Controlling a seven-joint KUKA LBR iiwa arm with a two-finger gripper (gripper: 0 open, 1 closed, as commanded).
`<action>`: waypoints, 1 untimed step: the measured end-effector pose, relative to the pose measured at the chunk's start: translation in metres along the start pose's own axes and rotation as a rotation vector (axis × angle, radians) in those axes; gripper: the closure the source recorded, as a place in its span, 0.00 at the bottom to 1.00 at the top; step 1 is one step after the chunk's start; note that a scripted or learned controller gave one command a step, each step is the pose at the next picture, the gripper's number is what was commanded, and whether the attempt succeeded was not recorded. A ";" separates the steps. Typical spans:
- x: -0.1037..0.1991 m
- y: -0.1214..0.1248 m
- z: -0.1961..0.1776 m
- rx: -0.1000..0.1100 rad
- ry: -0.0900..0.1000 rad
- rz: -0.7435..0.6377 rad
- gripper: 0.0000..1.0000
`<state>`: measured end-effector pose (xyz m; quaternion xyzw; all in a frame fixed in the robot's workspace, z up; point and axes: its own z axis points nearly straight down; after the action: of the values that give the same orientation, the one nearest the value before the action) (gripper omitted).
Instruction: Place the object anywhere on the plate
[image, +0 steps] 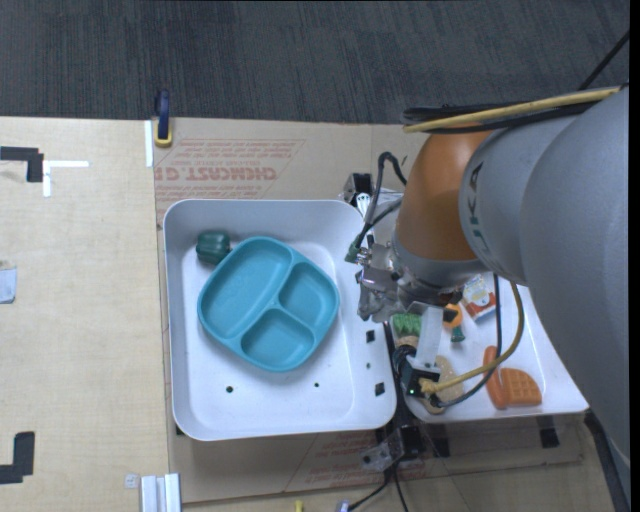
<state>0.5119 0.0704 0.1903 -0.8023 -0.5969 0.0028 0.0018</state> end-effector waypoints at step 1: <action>0.070 0.028 -0.006 -0.002 -0.003 0.116 1.00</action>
<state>0.5590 0.1292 0.1959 -0.8355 -0.5495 0.0035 0.0001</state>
